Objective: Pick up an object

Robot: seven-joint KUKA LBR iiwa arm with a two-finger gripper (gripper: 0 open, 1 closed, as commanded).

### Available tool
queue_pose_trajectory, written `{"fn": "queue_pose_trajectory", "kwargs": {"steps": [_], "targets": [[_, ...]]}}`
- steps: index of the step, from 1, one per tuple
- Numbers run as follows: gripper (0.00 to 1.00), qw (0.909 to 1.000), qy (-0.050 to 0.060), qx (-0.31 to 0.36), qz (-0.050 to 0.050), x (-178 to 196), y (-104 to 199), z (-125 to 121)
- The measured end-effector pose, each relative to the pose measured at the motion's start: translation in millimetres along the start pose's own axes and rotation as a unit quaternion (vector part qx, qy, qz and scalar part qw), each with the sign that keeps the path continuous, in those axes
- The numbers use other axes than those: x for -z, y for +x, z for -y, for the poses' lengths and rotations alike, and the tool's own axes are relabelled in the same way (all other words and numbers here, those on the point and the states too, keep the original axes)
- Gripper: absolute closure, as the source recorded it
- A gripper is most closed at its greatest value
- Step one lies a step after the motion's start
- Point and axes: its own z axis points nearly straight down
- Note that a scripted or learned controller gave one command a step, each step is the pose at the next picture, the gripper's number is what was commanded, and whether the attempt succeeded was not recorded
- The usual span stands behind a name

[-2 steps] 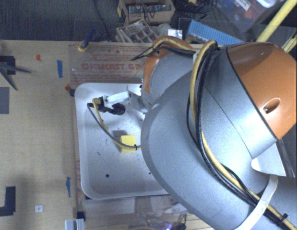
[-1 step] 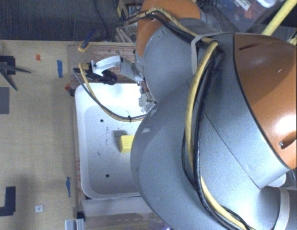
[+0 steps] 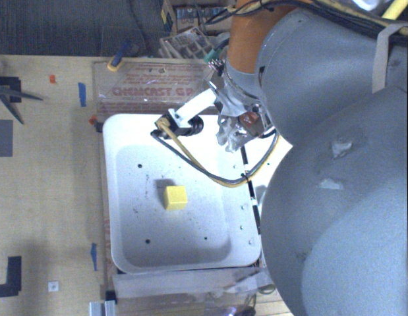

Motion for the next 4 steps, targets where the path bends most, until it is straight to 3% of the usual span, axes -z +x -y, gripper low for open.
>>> {"fn": "queue_pose_trajectory", "kwargs": {"steps": [1,2,3,4], "targets": [[1.0,0.9931,0.0,-0.117,-0.001,-135,25,21],[1.0,0.9992,0.0,0.039,-0.004,-231,34,-7],[1.0,0.9981,-0.001,-0.062,-0.002,-122,49,14],[1.0,0.9799,0.001,-0.2,-0.004,-230,-31,43]]}}
